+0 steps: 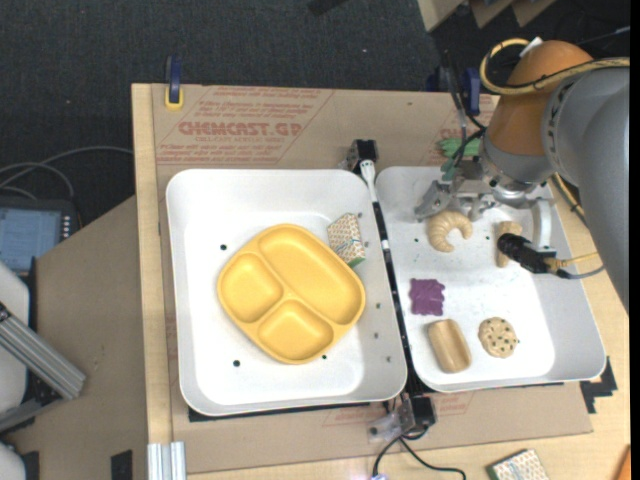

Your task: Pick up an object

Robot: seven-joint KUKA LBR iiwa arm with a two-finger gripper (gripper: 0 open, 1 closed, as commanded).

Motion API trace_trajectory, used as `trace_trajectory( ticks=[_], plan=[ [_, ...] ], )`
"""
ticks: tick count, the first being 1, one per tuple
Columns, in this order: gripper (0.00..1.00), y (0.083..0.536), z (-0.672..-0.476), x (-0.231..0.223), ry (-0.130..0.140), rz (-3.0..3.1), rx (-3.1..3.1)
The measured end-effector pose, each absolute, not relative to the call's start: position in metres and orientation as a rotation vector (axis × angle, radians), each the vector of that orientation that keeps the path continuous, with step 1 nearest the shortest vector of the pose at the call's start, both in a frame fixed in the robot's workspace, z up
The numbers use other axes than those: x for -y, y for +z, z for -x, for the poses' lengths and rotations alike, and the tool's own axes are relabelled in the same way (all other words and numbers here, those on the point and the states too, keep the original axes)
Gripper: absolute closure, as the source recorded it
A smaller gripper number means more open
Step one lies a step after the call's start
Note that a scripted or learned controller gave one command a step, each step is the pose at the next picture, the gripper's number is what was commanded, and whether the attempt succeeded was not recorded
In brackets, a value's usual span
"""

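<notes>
Your pincer (pixel 452 200) hovers just above the croissant (pixel 449 229) in the right bin (pixel 575 353); its grip state cannot be told. Centre it over the pastry before closing.

The left bin (pixel 190 298) is crowded by the yellow tray (pixel 290 291), with bare floor along its edges; in the right bin (pixel 570 353), croissant (pixel 449 230), purple piece (pixel 427 296), bread roll (pixel 449 345) and cookie (pixel 497 336) leave gaps between
</notes>
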State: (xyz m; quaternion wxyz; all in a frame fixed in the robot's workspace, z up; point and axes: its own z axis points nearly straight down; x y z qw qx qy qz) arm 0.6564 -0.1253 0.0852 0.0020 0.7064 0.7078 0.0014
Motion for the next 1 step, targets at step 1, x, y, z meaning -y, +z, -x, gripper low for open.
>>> trace_trajectory(
  ticks=[1],
  plan=[
    [1.00, 0.0958, -0.6558, 0.1261, 0.005, -2.217, -2.219]
  ],
)
